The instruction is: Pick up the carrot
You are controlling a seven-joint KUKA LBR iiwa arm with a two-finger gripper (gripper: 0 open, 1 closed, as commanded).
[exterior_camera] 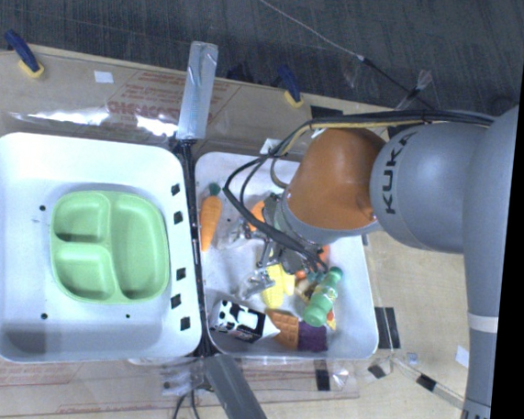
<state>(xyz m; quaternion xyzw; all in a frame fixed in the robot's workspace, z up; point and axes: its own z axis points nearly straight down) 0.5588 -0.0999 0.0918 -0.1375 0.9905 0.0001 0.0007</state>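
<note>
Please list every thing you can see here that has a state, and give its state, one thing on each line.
carrot: lying in the right bin by its left wall, not held.
green plate: flat in the left bin, its compartments bare.
green bottle: lying on its side among the other toys.
black and white toy: lying near the right bin's front wall.
arm: reaching over the right bin, gripper low among the toys.

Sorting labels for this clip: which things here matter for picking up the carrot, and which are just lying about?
For the job:
carrot
pincer
right bin

Lying about:
green divided plate
left bin
green bottle
black-and-white toy
</note>
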